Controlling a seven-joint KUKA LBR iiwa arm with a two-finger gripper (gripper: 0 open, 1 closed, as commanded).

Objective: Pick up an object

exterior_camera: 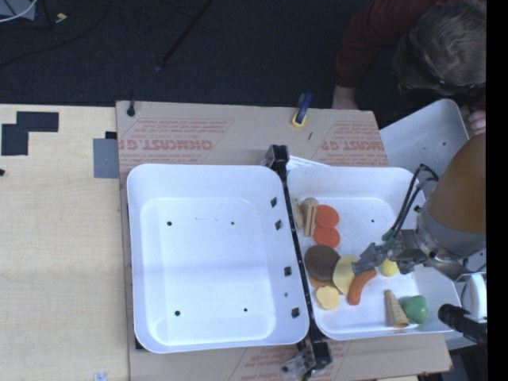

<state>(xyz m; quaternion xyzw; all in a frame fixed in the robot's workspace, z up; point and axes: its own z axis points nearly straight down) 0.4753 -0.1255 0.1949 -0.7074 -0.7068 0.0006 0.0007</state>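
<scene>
Claw (371, 257) low in right bin (357, 187), over orange sausage (359, 286); finger state unclear.

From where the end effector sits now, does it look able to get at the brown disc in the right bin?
Probably yes. The end effector sits just right of the brown disc, whose top is uncovered; the yellow piece and orange sausage crowd its right edge, though.

A pale wooden bench (55, 236) carries a brown cardboard sheet (206, 137) with red print. Beyond it lies dark floor (198, 38) crossed by cables (32, 6).
</scene>
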